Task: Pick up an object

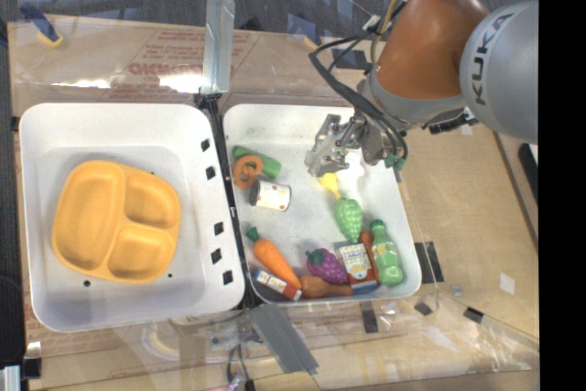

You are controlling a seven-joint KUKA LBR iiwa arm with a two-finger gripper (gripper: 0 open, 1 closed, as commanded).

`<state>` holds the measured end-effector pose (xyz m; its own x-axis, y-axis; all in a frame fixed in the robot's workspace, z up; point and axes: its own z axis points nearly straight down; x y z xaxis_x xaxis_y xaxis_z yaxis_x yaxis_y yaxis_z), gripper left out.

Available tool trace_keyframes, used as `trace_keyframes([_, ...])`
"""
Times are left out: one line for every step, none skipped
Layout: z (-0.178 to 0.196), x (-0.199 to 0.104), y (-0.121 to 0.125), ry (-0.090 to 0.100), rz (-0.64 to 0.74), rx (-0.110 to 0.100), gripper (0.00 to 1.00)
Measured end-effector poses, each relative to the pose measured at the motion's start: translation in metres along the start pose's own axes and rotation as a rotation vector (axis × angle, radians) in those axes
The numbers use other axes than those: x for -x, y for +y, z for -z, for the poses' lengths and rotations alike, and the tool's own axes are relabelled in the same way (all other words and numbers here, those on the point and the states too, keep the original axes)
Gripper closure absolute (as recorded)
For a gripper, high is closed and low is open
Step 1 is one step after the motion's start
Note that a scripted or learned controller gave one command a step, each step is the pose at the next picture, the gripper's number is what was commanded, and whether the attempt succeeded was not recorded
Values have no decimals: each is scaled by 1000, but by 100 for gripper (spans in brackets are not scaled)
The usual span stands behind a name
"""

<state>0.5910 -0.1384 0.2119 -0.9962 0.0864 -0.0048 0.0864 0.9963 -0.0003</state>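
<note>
The metal two-finger pincer (328, 162) is seen low over the upper middle of the right shallow white plastic bin (302, 116), hung from the grey KUKA arm with the orange band (430, 41) that enters from the right. Whether the pincer is released or clenched cannot be told; nothing is seen to be grasped by it. Black cables (334, 69) are looped off the wrist above it.

Just below the pincer, a small yellow plastic piece (330, 186) is seen on the bin floor; contact with it cannot be judged. Just under that piece, a bumpy green toy vegetable (348, 219) is laid. To the left of the pincer, an orange ring-shaped toy with a green end (249, 167) is seen near the bin's left wall, and a small white cylindrical can with a dark end (271, 195) is tipped on its side just below it.

Along the bin's lower edge, an orange toy carrot (273, 259), a purple toy grape bunch (326, 266), a red-and-white small carton (353, 262) and a green toy bottle (385, 259) are grouped close together.

In the left shallow white plastic bin (55, 128), a yellow three-compartment plastic plate (115, 221) is laid flat, well apart from the pincer.
</note>
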Motion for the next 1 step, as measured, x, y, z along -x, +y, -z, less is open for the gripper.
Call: trace_keyframes([80, 22, -47, -5, 114, -4, 100])
